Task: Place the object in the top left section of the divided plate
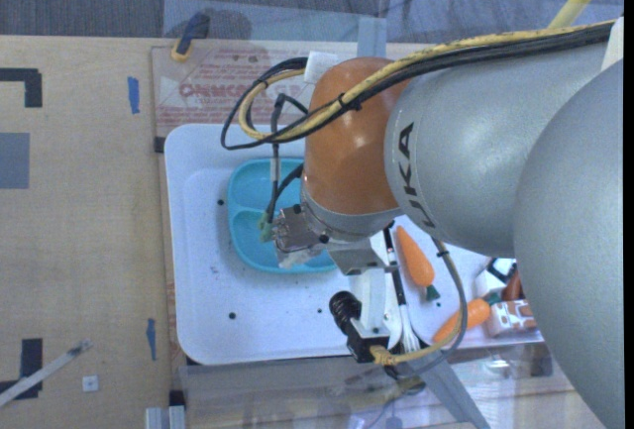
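Arm (426, 160) low over blue plate (250, 209)

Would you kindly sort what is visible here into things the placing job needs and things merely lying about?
Job:
- light blue divided plastic plate
- grey KUKA arm with orange band

Lying about:
- orange toy carrot with green tip
- second orange carrot
- blue tape strips on wooden bench

A robotics lab: taped wooden bench (79, 249), white bin (198, 318), trailing cables (258, 110)
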Robot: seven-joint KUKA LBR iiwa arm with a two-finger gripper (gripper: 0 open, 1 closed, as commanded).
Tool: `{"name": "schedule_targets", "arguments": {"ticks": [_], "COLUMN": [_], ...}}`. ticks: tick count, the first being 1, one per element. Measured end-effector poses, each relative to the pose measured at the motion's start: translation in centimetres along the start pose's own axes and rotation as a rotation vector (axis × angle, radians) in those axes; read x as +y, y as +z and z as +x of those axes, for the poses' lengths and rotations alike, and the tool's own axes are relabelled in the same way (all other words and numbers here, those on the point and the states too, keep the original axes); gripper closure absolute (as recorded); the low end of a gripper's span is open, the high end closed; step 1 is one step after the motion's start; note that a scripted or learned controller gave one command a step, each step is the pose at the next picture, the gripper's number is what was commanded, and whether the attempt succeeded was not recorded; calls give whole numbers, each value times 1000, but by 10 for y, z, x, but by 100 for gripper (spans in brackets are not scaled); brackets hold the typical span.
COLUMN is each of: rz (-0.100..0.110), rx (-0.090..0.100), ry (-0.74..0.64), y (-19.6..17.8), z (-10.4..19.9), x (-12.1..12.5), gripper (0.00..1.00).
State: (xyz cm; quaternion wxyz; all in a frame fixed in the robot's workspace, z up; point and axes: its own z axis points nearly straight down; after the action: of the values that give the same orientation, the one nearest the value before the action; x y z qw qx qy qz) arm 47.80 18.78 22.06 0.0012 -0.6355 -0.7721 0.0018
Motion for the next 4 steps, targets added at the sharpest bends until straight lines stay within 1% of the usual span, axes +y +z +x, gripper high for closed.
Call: {"name": "schedule_targets", "arguments": {"ticks": [1, 2, 3, 4], "rz": [-4, -6, -2, -2], "rx": [0, -1, -1, 0], "ry": [-151, -287, -342, -291], "y": [8, -34, -23, 17], "z": [-17, 4, -2, 28], "x": [17, 77, 58, 11], "gripper": [100, 100, 100, 100]}}
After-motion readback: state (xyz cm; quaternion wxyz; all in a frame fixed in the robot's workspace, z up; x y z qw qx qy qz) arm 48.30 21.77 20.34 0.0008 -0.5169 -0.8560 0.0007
